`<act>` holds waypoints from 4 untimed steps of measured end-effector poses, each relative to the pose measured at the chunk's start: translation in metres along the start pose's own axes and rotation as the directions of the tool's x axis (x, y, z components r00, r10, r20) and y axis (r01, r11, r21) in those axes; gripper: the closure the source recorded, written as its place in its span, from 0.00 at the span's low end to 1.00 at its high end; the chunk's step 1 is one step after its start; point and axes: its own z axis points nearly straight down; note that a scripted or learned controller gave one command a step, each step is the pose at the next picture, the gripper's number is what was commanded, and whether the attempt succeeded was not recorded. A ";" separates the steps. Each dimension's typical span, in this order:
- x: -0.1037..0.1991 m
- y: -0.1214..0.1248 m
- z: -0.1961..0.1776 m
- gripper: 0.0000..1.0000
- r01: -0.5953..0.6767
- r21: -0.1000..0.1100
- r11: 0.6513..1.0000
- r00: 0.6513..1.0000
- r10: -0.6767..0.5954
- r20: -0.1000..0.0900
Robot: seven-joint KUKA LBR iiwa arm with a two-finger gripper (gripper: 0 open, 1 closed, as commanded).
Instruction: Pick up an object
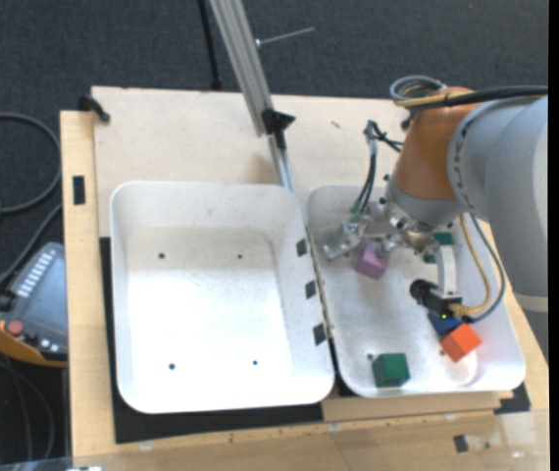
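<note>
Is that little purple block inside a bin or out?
Inside: the purple block sits within the right bin, just under the gripper.

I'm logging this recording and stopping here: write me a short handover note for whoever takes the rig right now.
End effector: low over the right bin, near its upper left part. A purple block sits right at its tip; from this slanted view I cannot tell whether the block is gripped or just beneath it.
Other things in the right bin: a green block near the front wall, an orange block at the front right.
Left bin: no blocks seen in it.
Done: the arm has reached the purple block.
Left: confirm a grasp and lift the block out.
</note>
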 end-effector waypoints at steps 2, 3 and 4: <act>-0.010 0.011 0.002 0.00 0.005 -0.024 1.000 1.000 -0.005 0.006; -0.012 0.012 0.002 0.00 0.005 -0.022 1.000 1.000 -0.005 0.005; -0.012 0.012 0.003 0.00 0.005 -0.022 1.000 1.000 -0.005 0.004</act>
